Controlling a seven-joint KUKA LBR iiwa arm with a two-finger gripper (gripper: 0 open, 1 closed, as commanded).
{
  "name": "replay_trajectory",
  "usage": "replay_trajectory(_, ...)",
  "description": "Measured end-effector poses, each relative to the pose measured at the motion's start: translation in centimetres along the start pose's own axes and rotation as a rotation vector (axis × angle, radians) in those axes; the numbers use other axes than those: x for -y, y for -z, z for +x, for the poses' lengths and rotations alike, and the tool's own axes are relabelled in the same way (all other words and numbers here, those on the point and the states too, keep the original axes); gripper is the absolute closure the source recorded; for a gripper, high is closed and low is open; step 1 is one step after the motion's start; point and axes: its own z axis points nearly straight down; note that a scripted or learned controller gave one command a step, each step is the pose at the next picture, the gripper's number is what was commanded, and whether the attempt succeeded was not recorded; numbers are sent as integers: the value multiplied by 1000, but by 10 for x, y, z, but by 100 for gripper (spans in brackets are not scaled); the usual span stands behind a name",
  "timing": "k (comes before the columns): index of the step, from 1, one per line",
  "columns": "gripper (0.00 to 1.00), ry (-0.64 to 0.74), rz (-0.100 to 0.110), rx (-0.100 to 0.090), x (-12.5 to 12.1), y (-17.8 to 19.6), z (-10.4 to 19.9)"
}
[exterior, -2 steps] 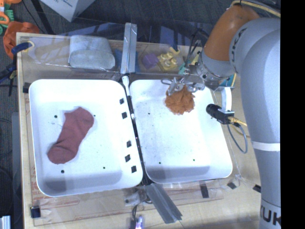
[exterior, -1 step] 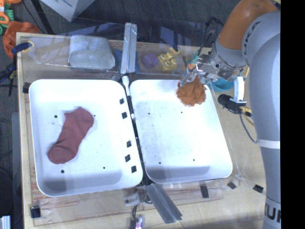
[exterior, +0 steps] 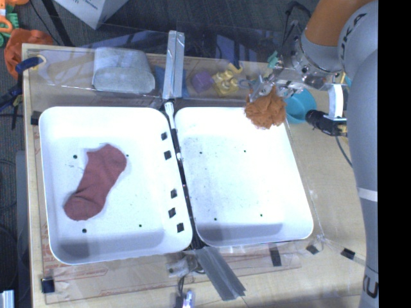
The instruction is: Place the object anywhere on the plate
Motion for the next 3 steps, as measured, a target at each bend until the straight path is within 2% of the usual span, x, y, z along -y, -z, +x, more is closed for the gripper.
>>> replay_trajectory(1, 100, -30, 4, -1, 38, -25, 66)
replay_trajectory(2, 100, 47, 0, 0, 1, -7, 9)
replay_trajectory(3, 100, -14, -1, 0, 2, 20, 19)
